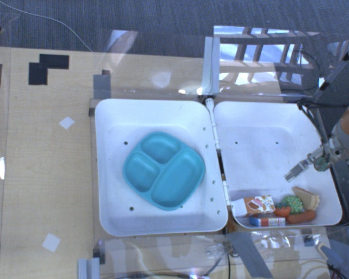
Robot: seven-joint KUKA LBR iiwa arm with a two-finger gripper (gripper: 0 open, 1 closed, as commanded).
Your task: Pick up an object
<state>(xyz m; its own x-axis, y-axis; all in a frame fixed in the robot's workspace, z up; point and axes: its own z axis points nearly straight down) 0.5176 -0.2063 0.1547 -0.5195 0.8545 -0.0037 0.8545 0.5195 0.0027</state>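
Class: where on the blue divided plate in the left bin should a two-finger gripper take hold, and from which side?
Judging by its flat pose, grip the blue divided plate at its raised outer rim, coming straight down from above, one finger inside a compartment.

You find no text, brand, number or sign here that can be read. The small red and white carton (259, 204) near the front of the right bin (267, 127) carries printed colour patches, but they are too small and blurred for you to make out any letters. The black blocks (47, 67) on the bench (41, 173) at the far left are plain shapes, not characters.
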